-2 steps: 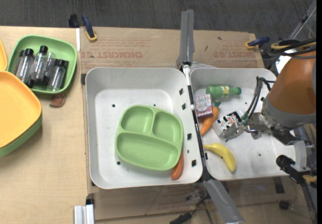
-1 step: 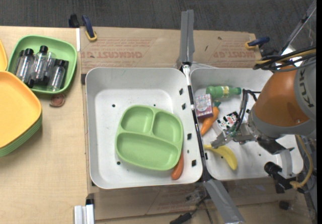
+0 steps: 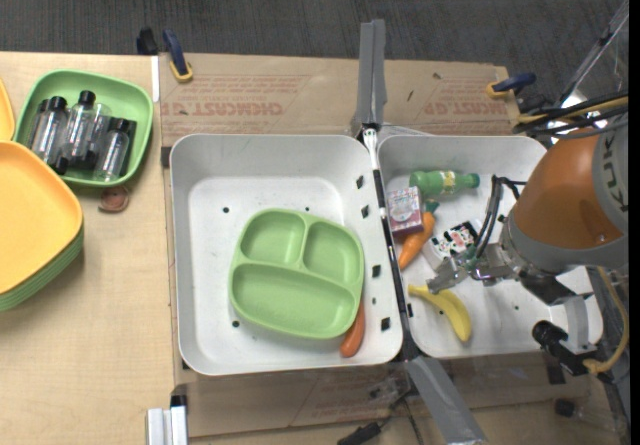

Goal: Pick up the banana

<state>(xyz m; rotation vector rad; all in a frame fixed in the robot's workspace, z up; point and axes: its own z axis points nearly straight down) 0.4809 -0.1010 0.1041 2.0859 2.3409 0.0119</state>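
Over in the right bin (image 3: 520, 338), the banana (image 3: 449, 309) is lying flat on the floor near the front, tilted diagonally, not lifted at all. The gripper (image 3: 447, 276) sits just above its upper left end, right next to it or maybe touching, hard to say. Honestly can't tell how the gripper is set from this angle. The arm (image 3: 570, 203) comes in from the right with its orange band over that bin.

Same bin also has a green bottle (image 3: 443, 181) lying on its side near the back, a small pink carton (image 3: 404, 210), a carrot (image 3: 416, 240) beside the carton, and a little black and white object (image 3: 457, 236) near the gripper.

The left bin (image 3: 200, 263) holds a green divided plate (image 3: 297, 273), with an orange sausage-looking thing (image 3: 352, 335) tucked at its front right edge.

Off on the tabletop (image 3: 110, 333) to the left, there's a green tray (image 3: 135, 103) of small bottles (image 3: 80, 133) and a stack of yellow plates (image 3: 30, 223).
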